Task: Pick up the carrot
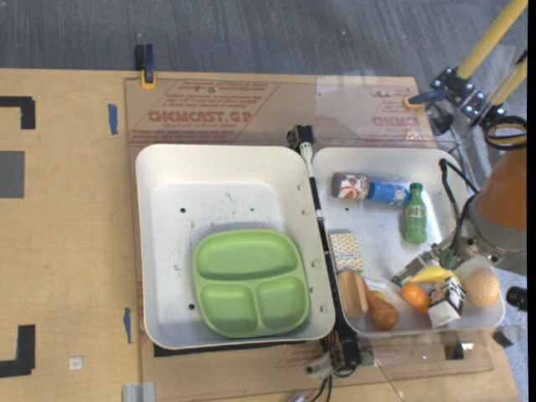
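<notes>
Looking down from the one overhead camera, you've got the gripper (425,273) low in the right bin (381,159), crowded into its near corner with the arm (507,203) leaning in from the bench edge. Its two fingers stand parted, and nothing sits between them that I can make out, so call it released for now.

Where's the carrot (381,311)? It lies just to the camera-left of the gripper and a touch nearer the camera, a stubby orange-brown piece resting on the bin floor against the near wall. Apart from the fingers, I'd say, not yet in reach of a squeeze.

Mind the clutter right under the fingertips, because that's why this corner is awkward. An orange ball (414,296) sits just below the gripper, a yellow piece (435,274) right at the tips, a black-and-white block (445,300) beside them, and a tan ball (480,289) tucked under the wrist side. Past the carrot lies a wooden block (351,291) with a patterned packet (345,249) beyond it.

Farther off, toward the back of the bin, a green bottle (414,214) and a blue can (369,189) lie well clear.

Across the divider, the left bin (167,174) carries a green tray (249,281), well apart from the action.

My read: you'd want the fingers shifted over the carrot, since the orange ball is the easier thing to grab by mistake.
</notes>
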`<state>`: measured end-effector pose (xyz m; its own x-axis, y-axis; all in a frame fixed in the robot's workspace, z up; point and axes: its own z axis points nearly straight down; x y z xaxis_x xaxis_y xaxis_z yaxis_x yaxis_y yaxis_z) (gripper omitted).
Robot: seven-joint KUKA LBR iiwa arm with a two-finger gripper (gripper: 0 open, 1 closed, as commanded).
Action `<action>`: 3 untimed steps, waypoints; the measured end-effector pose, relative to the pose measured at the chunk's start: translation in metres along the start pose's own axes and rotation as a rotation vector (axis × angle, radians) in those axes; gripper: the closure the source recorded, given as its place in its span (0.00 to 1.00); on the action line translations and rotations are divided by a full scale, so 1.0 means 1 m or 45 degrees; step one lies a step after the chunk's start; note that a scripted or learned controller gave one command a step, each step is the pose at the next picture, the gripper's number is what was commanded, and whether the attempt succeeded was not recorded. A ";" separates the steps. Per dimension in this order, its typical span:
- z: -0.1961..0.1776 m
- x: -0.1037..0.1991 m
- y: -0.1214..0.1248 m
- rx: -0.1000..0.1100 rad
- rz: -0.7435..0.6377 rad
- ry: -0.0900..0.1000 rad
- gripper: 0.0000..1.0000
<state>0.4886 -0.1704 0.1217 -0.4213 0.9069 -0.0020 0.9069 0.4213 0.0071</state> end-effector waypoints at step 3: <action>0.016 0.039 0.009 0.003 0.043 -0.003 1.00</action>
<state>0.4805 -0.1316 0.1059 -0.3903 0.9207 -0.0043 0.9207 0.3903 0.0046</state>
